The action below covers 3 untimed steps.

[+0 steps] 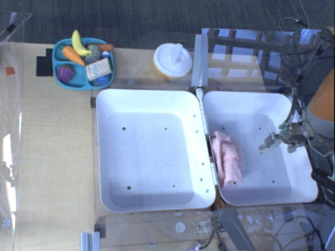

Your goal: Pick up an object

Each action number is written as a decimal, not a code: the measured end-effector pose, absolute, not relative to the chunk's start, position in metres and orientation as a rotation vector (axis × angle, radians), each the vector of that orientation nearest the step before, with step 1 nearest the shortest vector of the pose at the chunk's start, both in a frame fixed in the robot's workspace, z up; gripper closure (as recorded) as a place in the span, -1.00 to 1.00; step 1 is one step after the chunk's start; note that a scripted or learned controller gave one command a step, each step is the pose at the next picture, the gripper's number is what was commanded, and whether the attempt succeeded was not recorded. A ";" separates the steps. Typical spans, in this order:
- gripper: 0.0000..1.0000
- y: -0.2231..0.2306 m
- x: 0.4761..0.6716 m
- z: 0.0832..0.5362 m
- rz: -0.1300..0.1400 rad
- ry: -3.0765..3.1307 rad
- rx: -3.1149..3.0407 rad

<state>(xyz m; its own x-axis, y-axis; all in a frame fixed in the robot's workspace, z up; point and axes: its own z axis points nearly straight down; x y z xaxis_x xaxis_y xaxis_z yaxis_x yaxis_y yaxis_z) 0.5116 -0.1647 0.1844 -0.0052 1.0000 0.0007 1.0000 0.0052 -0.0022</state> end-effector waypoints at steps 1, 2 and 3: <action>-1.00 -0.117 0.554 0.090 -0.009 -2.143 -2.307; -1.00 -0.085 0.593 0.098 -0.003 -2.435 -1.989; -1.00 -0.109 0.553 0.090 -0.012 -2.656 -1.706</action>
